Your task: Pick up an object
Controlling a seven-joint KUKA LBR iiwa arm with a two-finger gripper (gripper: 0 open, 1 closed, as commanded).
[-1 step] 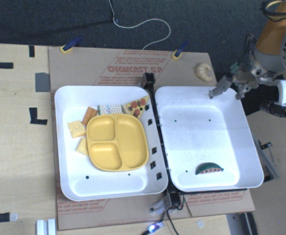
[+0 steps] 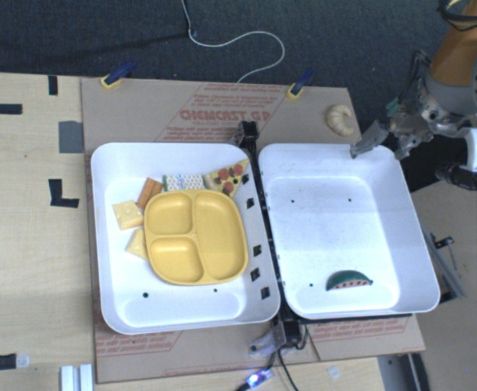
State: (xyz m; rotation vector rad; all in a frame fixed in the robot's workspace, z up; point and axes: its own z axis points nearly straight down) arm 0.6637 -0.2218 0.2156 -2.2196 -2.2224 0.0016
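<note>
Presently, both white bins sit side by side on the surface with the claw at the right bin's far corner.
Left bin [image 2: 108,218]: a yellow divided plate [image 2: 196,236] lies centred, with small food pieces [image 2: 130,214] tucked along its left and upper edges. Right bin [image 2: 385,218]: a watermelon slice [image 2: 349,281] lies alone near the front wall, well apart from the arm. A pale lump [image 2: 342,120] rests on the cardboard beyond this bin. The claw [image 2: 367,143] hangs over the bin's far right rim; whether its fingers are apart or together cannot be told, and nothing is seen between them.
</note>
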